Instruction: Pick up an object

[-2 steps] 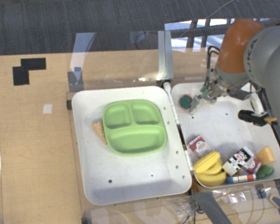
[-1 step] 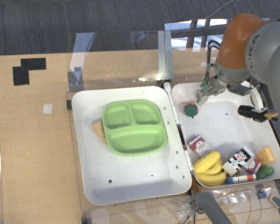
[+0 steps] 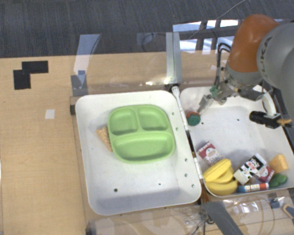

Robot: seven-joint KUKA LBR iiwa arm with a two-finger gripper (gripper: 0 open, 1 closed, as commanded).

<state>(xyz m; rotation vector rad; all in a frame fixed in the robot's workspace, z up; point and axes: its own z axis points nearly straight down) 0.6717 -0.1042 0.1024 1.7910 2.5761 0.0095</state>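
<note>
The hand (image 3: pixel 206 102) hangs over the right bin's (image 3: pixel 240 118) far left corner, just above a small green-and-red toy (image 3: pixel 193 118); its grip cannot be told.

left bin (image 3: pixel 97 186): divided plate (image 3: pixel 139 132) in it | right bin (image 3: pixel 240 118): bananas (image 3: pixel 220 177) at its near edge

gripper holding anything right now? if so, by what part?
Nothing held. The two-finger gripper hangs open over the right white bin, just above a small red-and-green toy, with nothing between its fingers.
</note>
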